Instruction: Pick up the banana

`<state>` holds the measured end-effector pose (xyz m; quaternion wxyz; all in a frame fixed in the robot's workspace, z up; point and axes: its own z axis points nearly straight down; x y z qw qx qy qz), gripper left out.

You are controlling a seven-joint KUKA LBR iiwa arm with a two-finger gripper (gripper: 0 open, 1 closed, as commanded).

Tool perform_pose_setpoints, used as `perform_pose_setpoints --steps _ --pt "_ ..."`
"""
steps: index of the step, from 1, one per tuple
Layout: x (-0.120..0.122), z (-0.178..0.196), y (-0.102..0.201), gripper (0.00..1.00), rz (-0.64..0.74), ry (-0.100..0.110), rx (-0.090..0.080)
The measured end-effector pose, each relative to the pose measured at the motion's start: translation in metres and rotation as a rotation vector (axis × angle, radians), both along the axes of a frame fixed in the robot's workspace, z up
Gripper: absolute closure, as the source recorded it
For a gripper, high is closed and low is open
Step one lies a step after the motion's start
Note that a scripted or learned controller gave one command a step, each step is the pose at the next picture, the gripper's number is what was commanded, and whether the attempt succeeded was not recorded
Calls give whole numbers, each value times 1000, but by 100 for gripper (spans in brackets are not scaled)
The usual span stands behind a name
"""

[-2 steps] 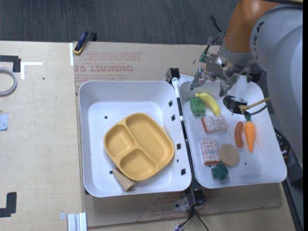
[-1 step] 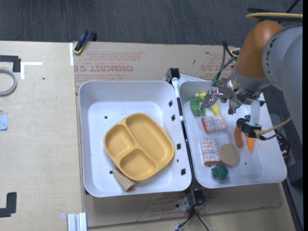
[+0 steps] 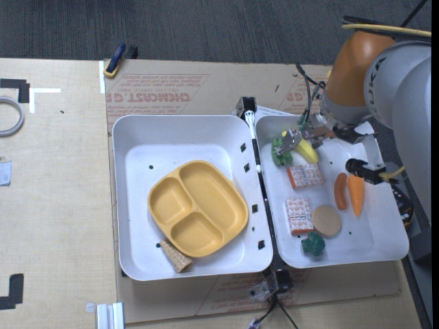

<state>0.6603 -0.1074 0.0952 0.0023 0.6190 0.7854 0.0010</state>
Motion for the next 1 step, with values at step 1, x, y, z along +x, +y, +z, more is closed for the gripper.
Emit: perform_pose_setpoints --steps 1 --pt "1 11 1 100 -2 -5 2"
